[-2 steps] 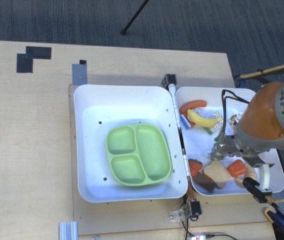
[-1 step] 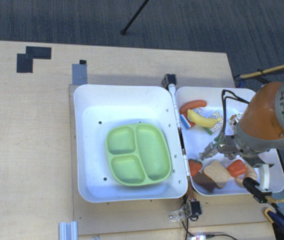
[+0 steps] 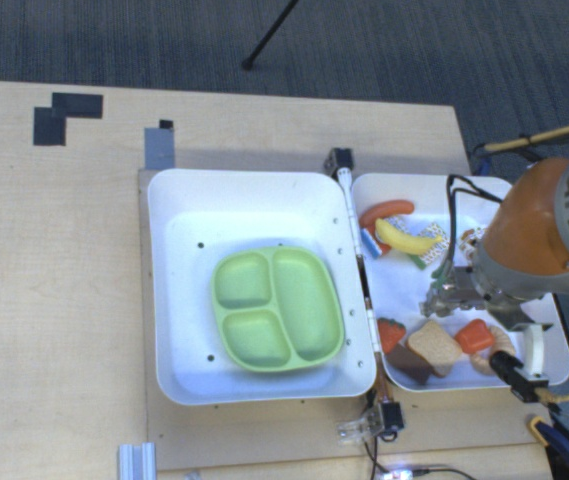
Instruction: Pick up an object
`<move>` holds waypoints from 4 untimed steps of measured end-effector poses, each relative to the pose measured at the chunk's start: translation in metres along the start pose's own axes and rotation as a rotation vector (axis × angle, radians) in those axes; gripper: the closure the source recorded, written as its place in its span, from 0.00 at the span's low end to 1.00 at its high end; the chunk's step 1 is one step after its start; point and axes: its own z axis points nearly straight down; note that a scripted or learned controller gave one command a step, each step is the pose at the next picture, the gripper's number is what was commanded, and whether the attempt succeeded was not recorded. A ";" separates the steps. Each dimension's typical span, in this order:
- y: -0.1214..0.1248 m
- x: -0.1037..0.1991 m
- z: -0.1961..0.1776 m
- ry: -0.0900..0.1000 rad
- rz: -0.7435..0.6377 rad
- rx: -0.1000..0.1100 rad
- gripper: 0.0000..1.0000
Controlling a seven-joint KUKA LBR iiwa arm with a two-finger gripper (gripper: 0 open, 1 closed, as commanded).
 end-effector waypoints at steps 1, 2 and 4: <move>0.000 0.000 0.000 0.000 0.000 0.000 0.00; -0.014 0.019 0.021 -0.004 0.001 0.004 0.00; -0.014 -0.061 0.021 -0.003 0.000 0.006 1.00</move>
